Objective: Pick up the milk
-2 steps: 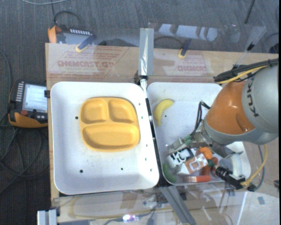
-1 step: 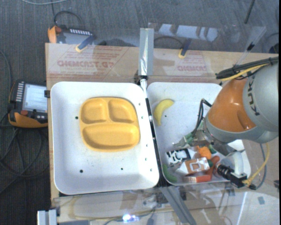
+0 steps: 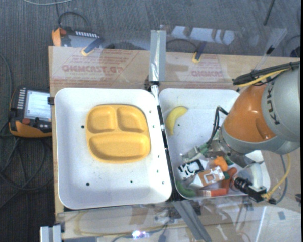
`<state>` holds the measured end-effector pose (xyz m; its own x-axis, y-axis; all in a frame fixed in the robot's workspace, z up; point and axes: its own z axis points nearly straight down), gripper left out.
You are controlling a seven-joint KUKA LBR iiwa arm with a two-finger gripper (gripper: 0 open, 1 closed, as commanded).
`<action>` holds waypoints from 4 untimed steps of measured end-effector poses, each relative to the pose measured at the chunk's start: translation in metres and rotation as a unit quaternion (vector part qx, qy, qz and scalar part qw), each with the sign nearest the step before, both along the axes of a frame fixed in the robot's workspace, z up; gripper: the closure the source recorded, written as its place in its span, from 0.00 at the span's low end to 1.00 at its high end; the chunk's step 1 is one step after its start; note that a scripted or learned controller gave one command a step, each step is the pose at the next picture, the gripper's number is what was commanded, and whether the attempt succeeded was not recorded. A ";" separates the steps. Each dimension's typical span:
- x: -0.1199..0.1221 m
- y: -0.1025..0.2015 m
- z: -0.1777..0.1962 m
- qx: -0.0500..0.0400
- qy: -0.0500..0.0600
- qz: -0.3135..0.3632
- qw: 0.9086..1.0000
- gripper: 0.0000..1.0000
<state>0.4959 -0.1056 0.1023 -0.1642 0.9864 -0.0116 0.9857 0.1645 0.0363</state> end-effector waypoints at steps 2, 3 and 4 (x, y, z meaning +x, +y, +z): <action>-0.003 0.003 -0.001 -0.001 0.005 0.036 0.999 1.00; -0.012 0.014 0.081 0.000 0.020 0.140 0.990 1.00; -0.012 0.014 0.081 0.000 0.020 0.140 0.990 0.00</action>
